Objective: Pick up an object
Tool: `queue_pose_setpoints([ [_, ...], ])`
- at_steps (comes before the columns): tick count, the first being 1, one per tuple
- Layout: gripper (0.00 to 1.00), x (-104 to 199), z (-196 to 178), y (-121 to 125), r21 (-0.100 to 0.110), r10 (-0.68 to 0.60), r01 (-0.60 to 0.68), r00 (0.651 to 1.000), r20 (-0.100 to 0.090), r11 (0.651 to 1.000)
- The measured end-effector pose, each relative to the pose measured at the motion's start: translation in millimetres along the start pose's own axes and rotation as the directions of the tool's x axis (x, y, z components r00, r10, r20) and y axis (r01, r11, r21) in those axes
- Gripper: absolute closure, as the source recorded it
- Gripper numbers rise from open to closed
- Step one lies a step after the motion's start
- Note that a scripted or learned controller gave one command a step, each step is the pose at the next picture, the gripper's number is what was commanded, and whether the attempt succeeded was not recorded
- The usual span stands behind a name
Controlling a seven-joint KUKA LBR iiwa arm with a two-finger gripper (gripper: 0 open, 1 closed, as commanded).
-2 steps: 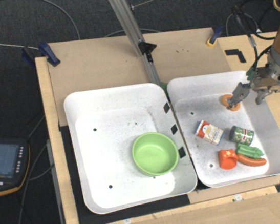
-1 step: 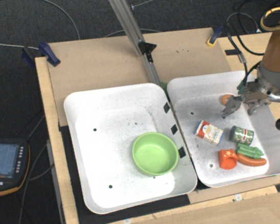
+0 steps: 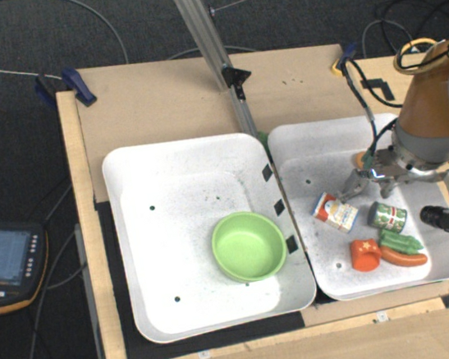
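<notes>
Left bin (image 3: 138,186): one green bowl (image 3: 249,246), near right wall. Right bin (image 3: 306,142): small carton (image 3: 335,212), green can (image 3: 388,216), orange cup (image 3: 364,255), carrot-like toy (image 3: 402,252). Gripper (image 3: 366,184) low over right bin, just beside carton; finger spread cannot be told; nothing seen held.

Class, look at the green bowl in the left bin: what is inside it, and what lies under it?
The green bowl shows just its own bare green inside. It rests on the left bin floor, and the patch of floor directly beneath it is covered.
</notes>
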State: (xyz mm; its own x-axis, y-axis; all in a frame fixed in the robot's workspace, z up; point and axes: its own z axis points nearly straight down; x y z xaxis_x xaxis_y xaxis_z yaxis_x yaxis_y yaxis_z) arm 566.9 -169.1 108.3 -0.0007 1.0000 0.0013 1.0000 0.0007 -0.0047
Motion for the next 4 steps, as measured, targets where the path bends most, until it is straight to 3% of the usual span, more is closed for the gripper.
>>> queue_pose_setpoints([
  [1,0.00,-0.2,11.4,0.9,-0.007,0.001,-0.001,1.000,0.002,1.000],
  [2,1.00,0.6,-0.1,1.9,-0.010,-0.001,0.001,1.000,0.001,1.000],
  [4,1.00,7.7,-115.4,2.9,-0.011,0.000,0.000,1.000,0.002,1.000],
])
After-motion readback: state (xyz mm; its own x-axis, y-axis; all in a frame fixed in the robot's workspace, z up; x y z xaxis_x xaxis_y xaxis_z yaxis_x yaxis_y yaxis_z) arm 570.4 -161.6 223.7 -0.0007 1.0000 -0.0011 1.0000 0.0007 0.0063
